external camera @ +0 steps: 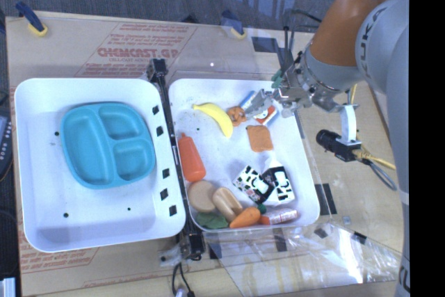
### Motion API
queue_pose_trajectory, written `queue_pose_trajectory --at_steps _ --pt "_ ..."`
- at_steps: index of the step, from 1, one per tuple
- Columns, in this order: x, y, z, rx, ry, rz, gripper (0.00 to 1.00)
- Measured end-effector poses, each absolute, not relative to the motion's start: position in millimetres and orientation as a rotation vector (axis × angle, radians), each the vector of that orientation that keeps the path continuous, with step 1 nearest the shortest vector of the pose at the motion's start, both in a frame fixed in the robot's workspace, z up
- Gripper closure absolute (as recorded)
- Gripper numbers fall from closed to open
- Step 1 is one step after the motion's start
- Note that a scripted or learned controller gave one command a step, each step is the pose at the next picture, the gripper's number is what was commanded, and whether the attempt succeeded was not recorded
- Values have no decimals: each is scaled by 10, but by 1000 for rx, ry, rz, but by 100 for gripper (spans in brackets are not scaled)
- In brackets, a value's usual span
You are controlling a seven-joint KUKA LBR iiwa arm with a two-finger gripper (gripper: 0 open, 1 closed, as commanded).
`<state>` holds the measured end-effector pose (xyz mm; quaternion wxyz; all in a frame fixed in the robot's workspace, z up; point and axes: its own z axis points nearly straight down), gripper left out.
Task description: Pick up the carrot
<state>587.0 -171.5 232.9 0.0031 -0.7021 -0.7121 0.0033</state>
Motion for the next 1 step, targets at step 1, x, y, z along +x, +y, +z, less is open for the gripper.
queue_pose_trajectory --at_steps 1 --pt "5509 -1730 966 -2075 -2334 20 0"
